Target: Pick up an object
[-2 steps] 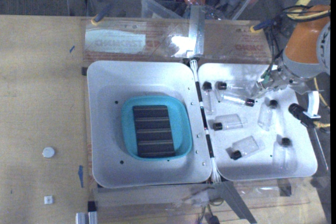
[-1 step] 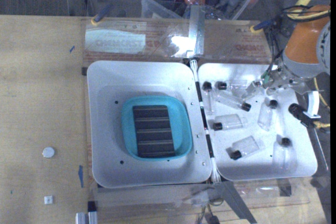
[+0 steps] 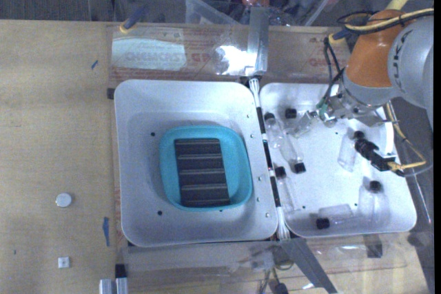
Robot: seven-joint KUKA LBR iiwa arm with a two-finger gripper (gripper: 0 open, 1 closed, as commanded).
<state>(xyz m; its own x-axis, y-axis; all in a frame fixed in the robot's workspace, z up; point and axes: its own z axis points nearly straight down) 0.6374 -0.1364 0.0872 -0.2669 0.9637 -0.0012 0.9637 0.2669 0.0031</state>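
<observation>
Gripper [image 3: 324,112] low in right bin [image 3: 400,217] | you can't tell its grip state | clear tubes [image 3: 346,151] lie loose, glassy | your risk: a tube slides away.

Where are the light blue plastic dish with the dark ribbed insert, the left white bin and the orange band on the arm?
light blue plastic dish [image 3: 238,165], camera view, on its right rim.
left white bin [image 3: 134,113], camera view, on its bare upper left wall.
orange band [image 3: 372,55], camera view, on its middle.
</observation>
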